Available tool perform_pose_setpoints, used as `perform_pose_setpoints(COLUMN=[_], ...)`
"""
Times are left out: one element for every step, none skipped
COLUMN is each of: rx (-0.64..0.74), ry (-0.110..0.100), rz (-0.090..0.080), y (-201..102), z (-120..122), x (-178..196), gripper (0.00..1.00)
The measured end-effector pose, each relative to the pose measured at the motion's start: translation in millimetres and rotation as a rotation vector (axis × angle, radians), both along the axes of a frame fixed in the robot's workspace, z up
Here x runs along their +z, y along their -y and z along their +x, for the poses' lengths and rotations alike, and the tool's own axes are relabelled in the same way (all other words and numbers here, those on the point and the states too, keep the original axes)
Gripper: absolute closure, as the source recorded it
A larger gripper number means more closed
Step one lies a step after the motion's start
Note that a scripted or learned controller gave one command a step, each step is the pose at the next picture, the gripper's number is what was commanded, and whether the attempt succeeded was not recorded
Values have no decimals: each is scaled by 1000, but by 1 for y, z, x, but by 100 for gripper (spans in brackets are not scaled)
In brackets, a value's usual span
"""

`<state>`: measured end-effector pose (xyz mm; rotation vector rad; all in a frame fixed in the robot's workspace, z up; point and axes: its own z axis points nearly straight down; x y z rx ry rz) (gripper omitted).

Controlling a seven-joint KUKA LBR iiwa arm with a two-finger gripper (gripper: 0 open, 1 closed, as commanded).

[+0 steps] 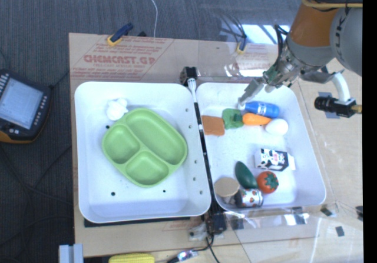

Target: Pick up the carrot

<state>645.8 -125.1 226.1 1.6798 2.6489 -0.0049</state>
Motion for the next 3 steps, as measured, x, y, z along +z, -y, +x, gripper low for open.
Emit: perform_pose_setpoints(rx=[126, -157, -434], ry=[-5, 7, -42], rz=[5, 3, 13], y=[13, 45, 49], z=[-59, -12, 19], x=[-128, -137, -138], gripper=[0, 0, 0])
